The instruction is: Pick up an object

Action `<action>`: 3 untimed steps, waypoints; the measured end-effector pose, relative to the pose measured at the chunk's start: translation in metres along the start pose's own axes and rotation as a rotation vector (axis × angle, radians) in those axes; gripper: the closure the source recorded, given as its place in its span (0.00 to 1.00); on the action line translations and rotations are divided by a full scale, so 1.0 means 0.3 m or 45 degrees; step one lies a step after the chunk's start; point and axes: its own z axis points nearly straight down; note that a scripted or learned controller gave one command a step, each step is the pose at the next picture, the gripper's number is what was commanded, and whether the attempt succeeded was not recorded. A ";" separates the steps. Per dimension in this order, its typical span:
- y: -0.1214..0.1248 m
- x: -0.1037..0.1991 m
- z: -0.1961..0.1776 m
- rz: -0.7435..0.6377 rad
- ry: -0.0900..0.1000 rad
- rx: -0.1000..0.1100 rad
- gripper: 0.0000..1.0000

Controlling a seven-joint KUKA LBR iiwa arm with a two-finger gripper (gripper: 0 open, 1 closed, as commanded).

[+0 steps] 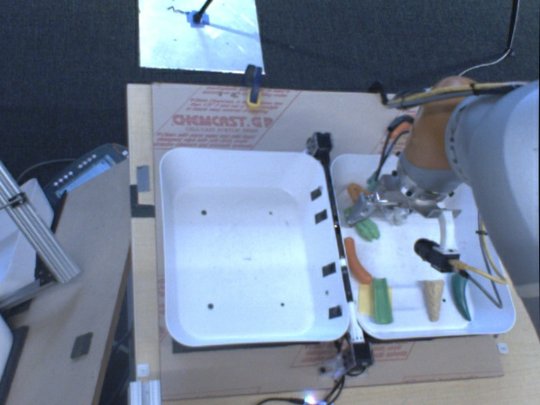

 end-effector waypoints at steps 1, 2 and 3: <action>-0.007 -0.013 -0.034 -0.001 -0.008 -0.002 1.00; -0.172 0.023 0.004 -0.007 -0.004 -0.050 1.00; -0.289 -0.026 0.007 -0.006 -0.006 -0.051 1.00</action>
